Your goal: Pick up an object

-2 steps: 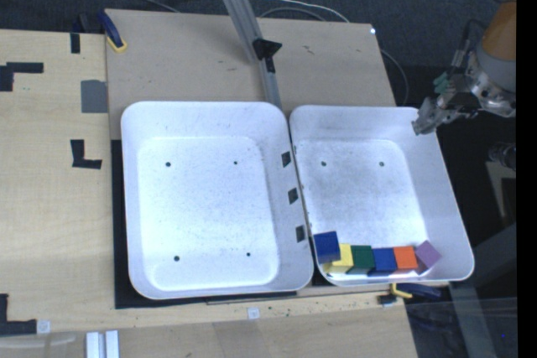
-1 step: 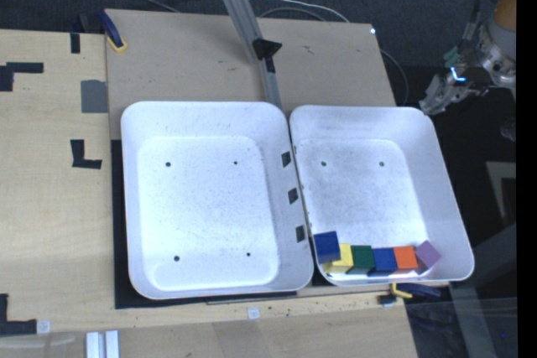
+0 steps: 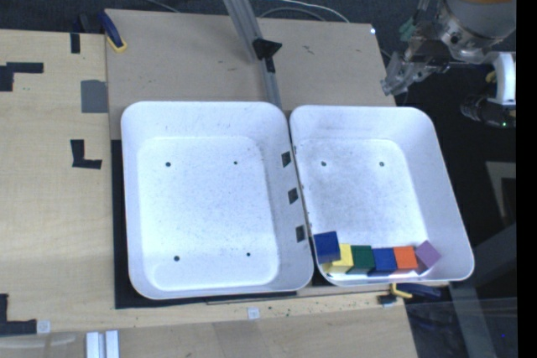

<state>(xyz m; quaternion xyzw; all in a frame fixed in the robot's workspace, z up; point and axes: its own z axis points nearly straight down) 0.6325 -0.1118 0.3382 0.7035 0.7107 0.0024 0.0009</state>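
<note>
Both white bins sit side by side on the surface; the right bin's near edge holds a row of small blocks, the gripper beyond its far right corner

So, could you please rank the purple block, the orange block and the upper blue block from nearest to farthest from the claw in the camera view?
The claw hangs above the right bin's far right corner.
1. Purple block, at the row's right end.
2. Orange block, just left of it.
3. Upper blue block, at the row's left end.
</note>
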